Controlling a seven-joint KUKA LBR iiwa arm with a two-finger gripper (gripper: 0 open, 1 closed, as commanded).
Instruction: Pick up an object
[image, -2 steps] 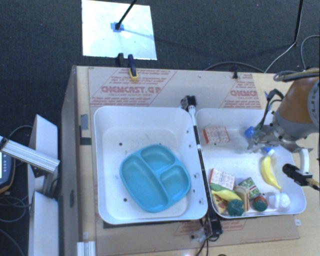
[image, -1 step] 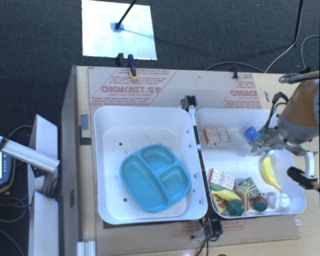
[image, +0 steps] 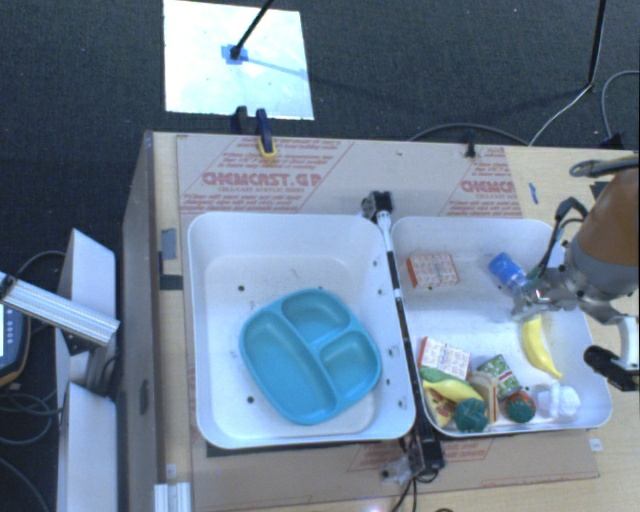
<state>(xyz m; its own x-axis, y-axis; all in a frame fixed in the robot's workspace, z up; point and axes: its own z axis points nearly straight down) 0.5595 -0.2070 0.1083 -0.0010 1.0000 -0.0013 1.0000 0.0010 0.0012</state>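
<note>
The tabletop (image: 330, 165) is a pale board with red "CHEMCAST" lettering printed across its far strip. Two shallow white bins rest directly on it, touching side by side. Taking the left bin (image: 200, 330) as landmark, the right bin (image: 455, 232) sits just beside it, toward the arm. A small yellow and blue clamp (image: 265, 135) grips the tabletop edge beyond the left bin.

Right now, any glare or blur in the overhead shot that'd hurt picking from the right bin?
Camera view: even lighting, soft shadows; the bright sheet on the floor beyond the bench is blown out by glare. The white right bin is bright but readable. The banana reads clearly; the pile of small items at its near edge is soft and hard to separate. The arm cuts off at the frame edge.
</note>
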